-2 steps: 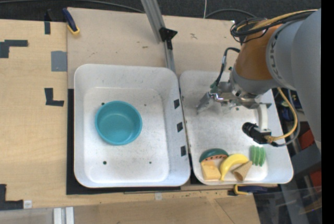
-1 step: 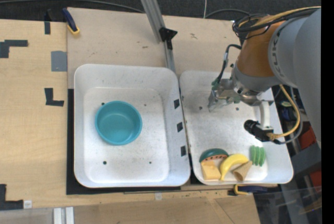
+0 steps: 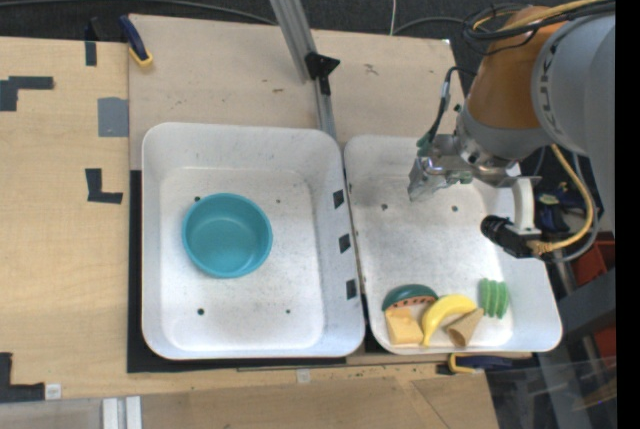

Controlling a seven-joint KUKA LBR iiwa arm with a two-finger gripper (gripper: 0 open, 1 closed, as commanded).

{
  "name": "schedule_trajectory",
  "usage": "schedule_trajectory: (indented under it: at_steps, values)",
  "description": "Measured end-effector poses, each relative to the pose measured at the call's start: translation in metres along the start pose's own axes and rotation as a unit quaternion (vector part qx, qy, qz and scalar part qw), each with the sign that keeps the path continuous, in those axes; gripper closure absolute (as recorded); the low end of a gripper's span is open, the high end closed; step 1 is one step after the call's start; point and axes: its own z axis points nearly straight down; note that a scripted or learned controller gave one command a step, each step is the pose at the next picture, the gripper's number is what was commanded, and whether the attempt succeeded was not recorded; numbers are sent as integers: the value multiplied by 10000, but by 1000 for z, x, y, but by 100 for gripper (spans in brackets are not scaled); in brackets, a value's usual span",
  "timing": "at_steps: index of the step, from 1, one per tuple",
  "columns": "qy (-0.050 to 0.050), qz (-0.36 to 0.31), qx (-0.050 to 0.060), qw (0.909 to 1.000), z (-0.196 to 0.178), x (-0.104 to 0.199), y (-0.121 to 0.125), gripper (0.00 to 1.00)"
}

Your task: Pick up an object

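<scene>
You are looking at two white bins (image 3: 160,217), one teal bowl (image 3: 227,235) sitting in the left bin, one yellow banana (image 3: 446,311), one green ridged piece (image 3: 493,298), one tan block (image 3: 404,326), one cone-shaped piece (image 3: 464,326), one dark round-topped item (image 3: 408,295)

We saw even, bright overhead light, soft and without harsh glare. The white bins (image 3: 160,217) looked slightly washed out. Shadows stayed faint. The picture was grainy, with mildly soft edges throughout.

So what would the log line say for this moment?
end effector over right bin | banana at near edge | blue bowl in left bin
</scene>
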Motion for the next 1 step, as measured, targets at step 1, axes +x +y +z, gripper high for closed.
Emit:
schedule_trajectory:
  at_steps: [1]
  values:
    - [-6,3,-15,10000,-60,-7,5,100]
